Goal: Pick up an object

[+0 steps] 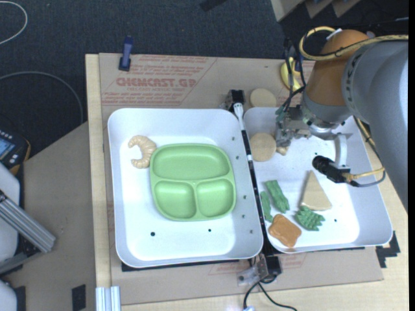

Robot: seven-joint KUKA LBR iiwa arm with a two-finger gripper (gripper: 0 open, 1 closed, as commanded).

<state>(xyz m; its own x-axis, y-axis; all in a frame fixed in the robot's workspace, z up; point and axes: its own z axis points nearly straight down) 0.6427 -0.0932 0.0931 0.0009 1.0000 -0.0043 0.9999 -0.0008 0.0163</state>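
One fixed camera, mounted above the bench (pixel 162 76), looks down at a slant. Both white bins sit mid-frame: left bin (pixel 123 173), right bin (pixel 363 219) beside it. Dark floor shows beyond the bench's far edge. Moderate distance; whole bench visible.

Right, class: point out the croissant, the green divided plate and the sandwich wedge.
croissant (pixel 142 150), camera view, middle of its curved body.
green divided plate (pixel 192 162), camera view, floor of its large upper compartment.
sandwich wedge (pixel 315 193), camera view, centre of its pale top face.
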